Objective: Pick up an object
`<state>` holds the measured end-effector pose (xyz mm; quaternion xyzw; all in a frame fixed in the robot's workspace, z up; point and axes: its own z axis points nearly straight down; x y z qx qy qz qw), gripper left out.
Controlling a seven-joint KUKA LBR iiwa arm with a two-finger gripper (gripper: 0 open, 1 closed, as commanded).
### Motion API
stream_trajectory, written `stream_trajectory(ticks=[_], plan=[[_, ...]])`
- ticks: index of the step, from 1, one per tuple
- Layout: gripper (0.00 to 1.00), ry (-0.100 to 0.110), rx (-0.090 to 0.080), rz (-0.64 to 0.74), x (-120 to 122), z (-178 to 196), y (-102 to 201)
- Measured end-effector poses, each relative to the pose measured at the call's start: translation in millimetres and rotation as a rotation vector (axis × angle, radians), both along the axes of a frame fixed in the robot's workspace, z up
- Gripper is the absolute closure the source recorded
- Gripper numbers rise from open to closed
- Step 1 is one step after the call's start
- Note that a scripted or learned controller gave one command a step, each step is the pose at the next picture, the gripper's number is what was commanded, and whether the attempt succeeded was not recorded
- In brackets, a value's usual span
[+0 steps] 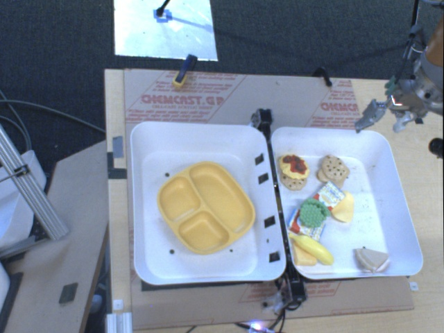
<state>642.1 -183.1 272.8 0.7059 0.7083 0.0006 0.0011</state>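
- Camera view: two shallow white bins side by side on a bench, left bin (142,186) and right bin (399,207), meeting at a black central divider (272,186).
- In the left bin, a yellow three-compartment tray (205,206), lying flat near the middle, turned at a slant to the bin walls.
- In the right bin, toward its far left corner, a round cracker topped with red sauce (293,170); just beside it, nearer the far wall's middle, a chocolate-chip cookie (334,168).
- Near the right bin's middle, a green broccoli piece (313,213) resting on a small printed packet (326,198), with a pale yellow wedge (343,208) touching the packet's right side.
- Along the near left part of the right bin, a yellow banana (313,249), close to the divider.
- At the near right corner of the right bin, a tan triangular wedge (372,259), well apart from the other items.
- Gripper (388,114) hovering over the far right corner of the right bin, above the rim, fingers spread apart, nothing between them.
- Grey arm (424,82) entering from the right edge.
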Motion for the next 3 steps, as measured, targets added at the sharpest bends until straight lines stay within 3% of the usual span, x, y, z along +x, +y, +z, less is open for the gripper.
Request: stream_trajectory(ticks=[1, 2, 3], plan=[[0.00, 0.004, 0.004, -0.006, -33, -195, -20], [0.00, -0.007, -0.001, 0.005, 24, -186, 4], [0.00, 0.007, 0.001, -0.006, -56, -189, -8]])
